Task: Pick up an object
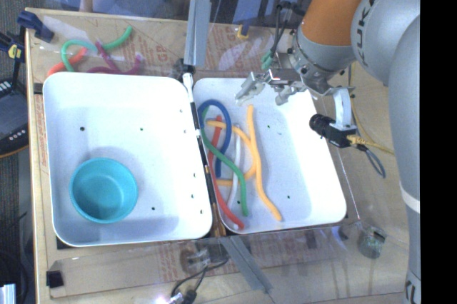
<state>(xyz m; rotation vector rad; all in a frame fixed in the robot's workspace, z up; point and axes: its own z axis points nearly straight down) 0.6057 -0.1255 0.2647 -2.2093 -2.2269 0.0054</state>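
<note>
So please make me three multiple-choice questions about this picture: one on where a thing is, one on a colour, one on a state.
1. Where is the bowl?
A. In the left bin, near its front left corner
B. In the right bin, among the ropes
C. On the bench behind the bins

2. What colour is the bowl?
A. Red
B. Light blue
C. Black

3. How does the gripper stand?
A. Lifted, with the bowl in it
B. Over the back edge of the right bin, holding nothing
C. Pressed down on the bottom of the left bin

Answers:
1 A: the bowl sits on the floor of the left bin, in its front left part.
2 B: its rim and inside are light blue.
3 B: it hangs above the back of the right bin, apart from the coloured ropes, with nothing in its jaws.
</note>
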